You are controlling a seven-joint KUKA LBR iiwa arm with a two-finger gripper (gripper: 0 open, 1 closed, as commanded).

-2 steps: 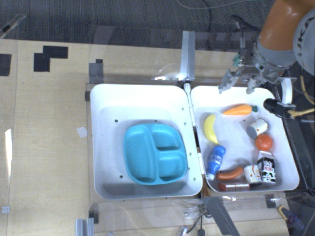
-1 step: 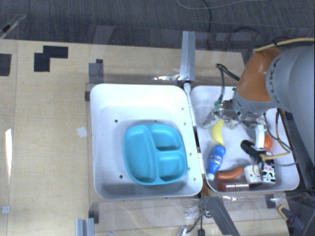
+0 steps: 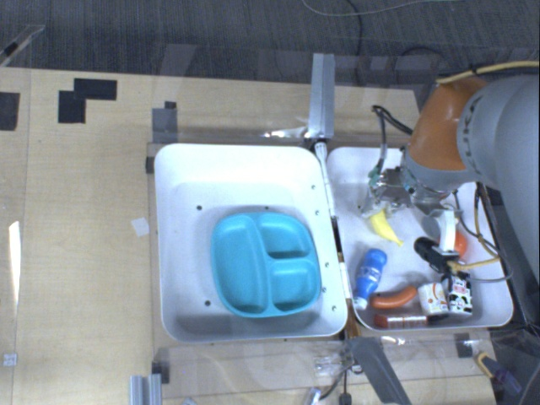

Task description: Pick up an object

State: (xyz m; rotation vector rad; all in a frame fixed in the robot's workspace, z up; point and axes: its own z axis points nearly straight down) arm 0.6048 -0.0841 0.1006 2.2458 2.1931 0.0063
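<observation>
- A red sausage point(image 3: 395, 298), a marker point(image 3: 399, 319) and a small carton point(image 3: 448, 296) are seen at the near edge of the right bin point(image 3: 499, 317); these are best left alone.
- A blue bottle point(image 3: 369, 275) is seen mid-bin, apart from the gripper.
- The yellow banana point(image 3: 385, 225) is judged the target, just below the gripper point(image 3: 390, 189); whether the gripper is open or closed cannot be told.
- A straight descent over the banana's middle is advised.

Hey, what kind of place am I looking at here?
Most likely a robotics lab's grasping test bench. A grey arm with an orange band reaches over two white bins, one holding a blue divided plate, the other small toy items like a banana and bottle.
</observation>
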